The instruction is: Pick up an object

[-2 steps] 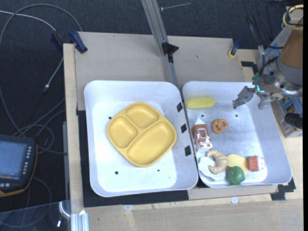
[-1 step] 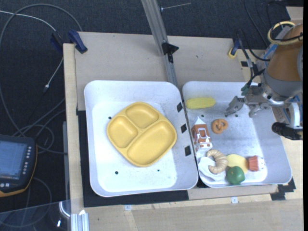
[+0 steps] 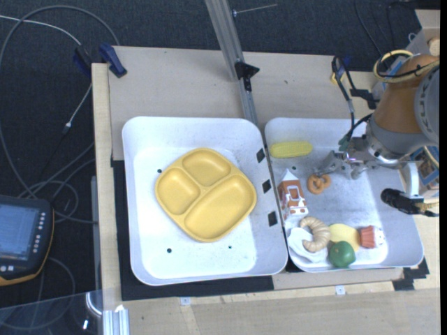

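Lower your tool (image 3: 334, 165), whose grip I cannot tell, squarely over the pretzel (image 3: 318, 183), clear of the corn (image 3: 290, 149).

The arm (image 3: 412, 96) comes in from the right side of the view. It is grey, with an orange band (image 3: 399, 107) above the wrist. The wrist points down and toward the left, so the gripper (image 3: 327, 165) is the lowest and leftmost part of the robot. Behind the jaws, to the right, sits the grey wrist housing, and above that the orange band; the thicker grey link goes up and out at the right edge. The jaws are metal and dark, stretched to the left from the wrist, low over the surface. They look small and partly blurred, so their spread is not clear. Thin black cables run along the wrist, above the jaws.
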Available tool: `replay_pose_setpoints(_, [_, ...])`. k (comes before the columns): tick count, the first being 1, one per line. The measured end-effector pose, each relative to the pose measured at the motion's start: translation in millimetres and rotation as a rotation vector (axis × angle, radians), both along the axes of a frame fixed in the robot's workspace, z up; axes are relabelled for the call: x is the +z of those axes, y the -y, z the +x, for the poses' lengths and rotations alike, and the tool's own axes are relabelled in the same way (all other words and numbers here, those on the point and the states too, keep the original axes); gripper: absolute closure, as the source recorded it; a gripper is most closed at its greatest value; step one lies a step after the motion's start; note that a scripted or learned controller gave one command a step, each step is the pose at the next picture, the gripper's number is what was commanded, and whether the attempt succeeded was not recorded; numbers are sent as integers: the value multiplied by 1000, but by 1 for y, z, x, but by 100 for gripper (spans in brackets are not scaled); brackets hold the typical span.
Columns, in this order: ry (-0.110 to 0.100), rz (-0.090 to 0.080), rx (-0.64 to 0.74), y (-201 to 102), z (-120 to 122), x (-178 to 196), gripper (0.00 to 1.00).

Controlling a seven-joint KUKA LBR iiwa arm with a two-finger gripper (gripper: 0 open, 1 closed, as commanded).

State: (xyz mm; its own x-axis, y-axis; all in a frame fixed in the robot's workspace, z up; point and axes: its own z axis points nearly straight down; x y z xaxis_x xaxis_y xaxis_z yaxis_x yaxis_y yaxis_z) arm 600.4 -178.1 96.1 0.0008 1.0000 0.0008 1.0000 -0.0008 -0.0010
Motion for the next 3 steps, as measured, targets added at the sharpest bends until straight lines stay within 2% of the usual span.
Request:
replay_pose_setpoints(1, [7,-2,2,0,2,15,100])
replay_pose_setpoints(3, [8,-3,2,9,6,105,100])
